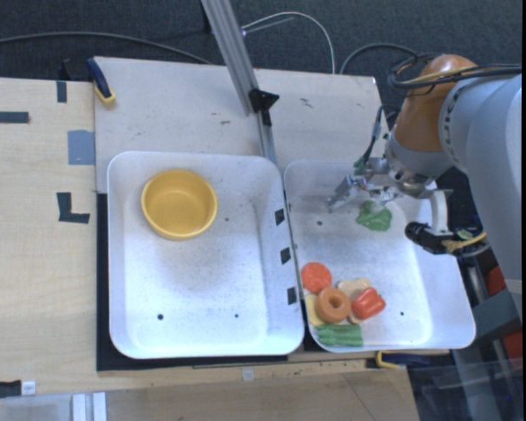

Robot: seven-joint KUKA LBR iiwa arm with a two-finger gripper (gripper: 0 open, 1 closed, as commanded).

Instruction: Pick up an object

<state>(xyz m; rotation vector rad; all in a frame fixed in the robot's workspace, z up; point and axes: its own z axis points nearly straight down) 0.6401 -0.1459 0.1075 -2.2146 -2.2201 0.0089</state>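
A yellow bowl was seen in the white, black-speckled left bin. In the white right bin were shown a green piece, a red-orange round, an orange ring and a red piece.

Running off the right edge, most of the grey arm, leaving just the orange band and wrist in sight. Blurring together at the wrist's tip, the gripper, with finger positions too small to tell. Lying partly tucked under the gripper, a green object, its kind unclear. Overlapping in the near corner of the right bin, a cluster of toy foods, the pale piece beneath mostly covered. Getting cut by the top edge, a slanted metal pole. Trailing out of sight behind the arm, black cables.
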